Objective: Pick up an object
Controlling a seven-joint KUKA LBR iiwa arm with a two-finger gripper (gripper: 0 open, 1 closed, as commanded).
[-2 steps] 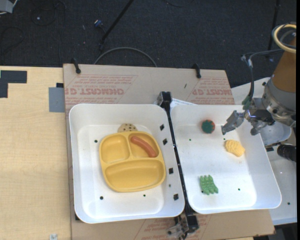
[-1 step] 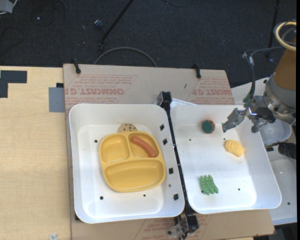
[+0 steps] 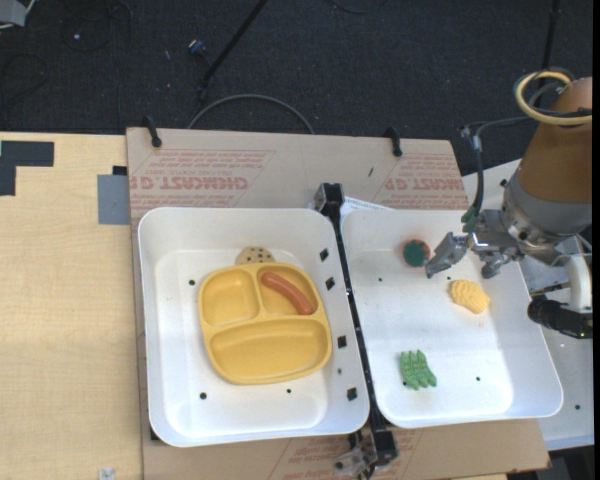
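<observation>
My gripper (image 3: 470,262) hangs over the upper right part of the right bin (image 3: 540,393), open, with nothing between its fingers. One finger (image 3: 442,258) points left toward a small green ball (image 3: 415,252), close beside it but apart. A yellow lumpy object (image 3: 468,295) lies on the bin floor just below the gripper. Near the bin's front, a green leafy piece (image 3: 416,369) lies on its own.
The left bin (image 3: 165,388) holds a yellow divided tray (image 3: 265,353) with a red sausage (image 3: 288,290) in its upper right compartment. A tan cookie (image 3: 255,256) peeks out behind the tray. A black divider (image 3: 345,308) separates the bins.
</observation>
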